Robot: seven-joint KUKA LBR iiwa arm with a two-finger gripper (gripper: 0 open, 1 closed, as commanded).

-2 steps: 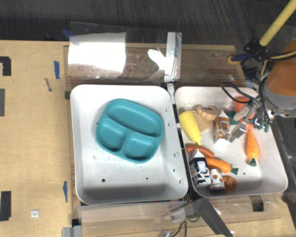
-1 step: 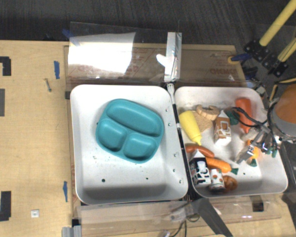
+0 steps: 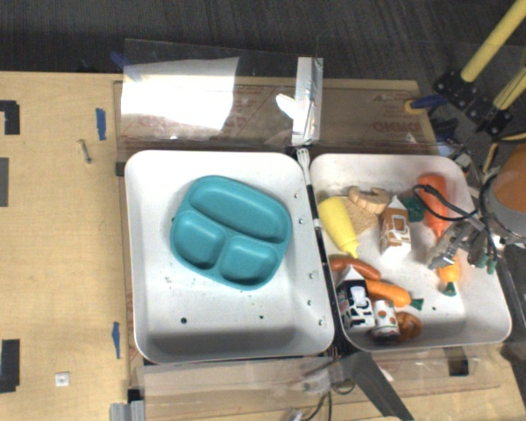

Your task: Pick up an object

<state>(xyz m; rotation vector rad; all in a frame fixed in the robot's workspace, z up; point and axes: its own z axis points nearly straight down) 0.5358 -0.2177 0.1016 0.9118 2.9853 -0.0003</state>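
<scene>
The gripper (image 3: 456, 254) hangs low over the right side of the right bin (image 3: 486, 323), reaching in from the bin's right rim. Its tips are a tangle of dark metal and cable, and whether the jaws stand apart or closed cannot be told; nothing is plainly seen between them.

Just below the jaws, almost touching, lies a small orange piece with a green end (image 3: 449, 278). Up and to the left of the jaws lies a carrot (image 3: 434, 202), its green top pointing left, with a black cable looping across it. Left of the jaws, near but apart, stands a small milk carton (image 3: 396, 230), and beyond it a tan, lumpy piece (image 3: 365, 207) leans against a yellow banana-like piece (image 3: 337, 223) by the bin's left wall.

Down and to the left of the jaws, a second carrot (image 3: 387, 291) lies across the bin floor, with a sausage (image 3: 348, 264) beside it. Under these sit a black-and-white can (image 3: 354, 306), a spotted cup (image 3: 385, 317) and a brown piece (image 3: 408, 324) at the bin's near edge.

Well apart to the left, across the divide, the left bin (image 3: 158, 305) holds a teal tray (image 3: 231, 230) with three compartments, tilted.

Behind the jaws to the right, the arm's orange band (image 3: 519, 191) shows.
</scene>
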